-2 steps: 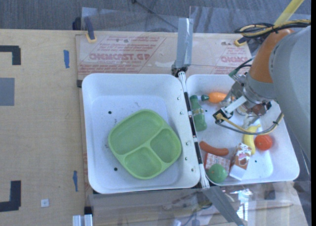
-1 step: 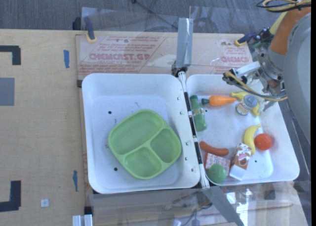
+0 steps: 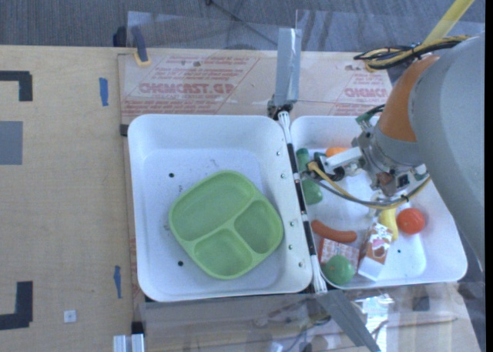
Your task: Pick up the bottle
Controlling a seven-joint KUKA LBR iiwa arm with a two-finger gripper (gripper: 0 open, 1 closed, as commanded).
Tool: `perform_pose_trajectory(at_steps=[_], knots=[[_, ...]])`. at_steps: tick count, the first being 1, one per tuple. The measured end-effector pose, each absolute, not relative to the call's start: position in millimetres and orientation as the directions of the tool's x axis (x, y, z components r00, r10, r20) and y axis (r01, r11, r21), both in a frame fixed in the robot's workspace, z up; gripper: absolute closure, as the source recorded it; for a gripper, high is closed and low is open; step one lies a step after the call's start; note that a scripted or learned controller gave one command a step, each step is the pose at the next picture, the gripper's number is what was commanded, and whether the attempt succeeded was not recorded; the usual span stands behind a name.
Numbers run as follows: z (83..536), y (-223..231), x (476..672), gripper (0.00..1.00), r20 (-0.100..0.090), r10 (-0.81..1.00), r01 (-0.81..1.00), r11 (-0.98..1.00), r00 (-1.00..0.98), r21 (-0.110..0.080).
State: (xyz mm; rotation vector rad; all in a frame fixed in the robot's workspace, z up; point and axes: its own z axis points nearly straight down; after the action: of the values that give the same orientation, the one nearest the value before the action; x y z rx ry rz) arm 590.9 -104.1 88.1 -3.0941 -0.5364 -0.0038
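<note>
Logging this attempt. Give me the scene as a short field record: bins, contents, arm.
left bin: holds a green divided plate
right bin: green bottle by the left wall, sausage, orange ball, green ball, small carton, yellow item
arm: reaches in from the right, over the right bin
gripper: above the bin's middle, finger state unclear
bottle status: lying apart from the gripper, not held

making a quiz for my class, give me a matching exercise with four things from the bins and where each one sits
Things:
1. tray
2. sausage
3. orange ball
4. green ball

Places:
a. right bin, near front edge
b. left bin
c. right bin, by its right wall
d. right bin, just behind the green ball

Pairs: 1-b, 2-d, 3-c, 4-a
</note>
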Motion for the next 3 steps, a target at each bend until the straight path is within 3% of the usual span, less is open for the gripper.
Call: perform_pose_trajectory(at_steps=[1, 2, 3], knots=[[97.9, -104.8, 590.5, 1.00, -0.001, 0.338, 0.338, -0.941, 0.941, 0.000], [208.4, -118.1, 635.5, 1.00, -0.002, 0.320, 0.320, -0.948, 0.948, -0.001], [386.2, -140.5, 653.1, 1.00, -0.001, 0.419, 0.419, -0.908, 0.908, 0.000]])
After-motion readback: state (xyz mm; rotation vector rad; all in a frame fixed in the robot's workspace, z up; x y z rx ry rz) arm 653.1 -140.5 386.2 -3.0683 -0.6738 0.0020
